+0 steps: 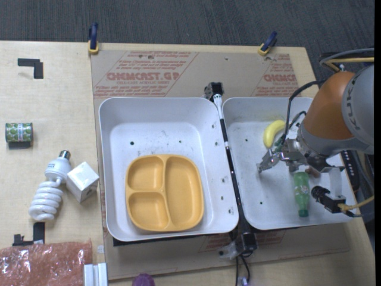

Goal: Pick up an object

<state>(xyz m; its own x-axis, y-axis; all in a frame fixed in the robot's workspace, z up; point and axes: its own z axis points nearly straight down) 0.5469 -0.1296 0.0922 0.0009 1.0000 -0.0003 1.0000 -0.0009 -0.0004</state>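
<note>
Here, hand (271, 159) in right bin (253, 210) – grip unclear – banana (273, 132) behind, green bottle (302, 192) beside, yellow tray (165, 192) left.

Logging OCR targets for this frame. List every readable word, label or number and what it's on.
"CHEMCAST G P": red print on the brown sheet under the bins, left half; smaller lines beneath it too blurred to read.
"CHEMC...": same red print on the sheet's right half, cut off by the right bin.
Small green can: label too small to read.
Green bottle: label too blurred to read.
White light-bulb base: dark markings, unreadable.
</note>
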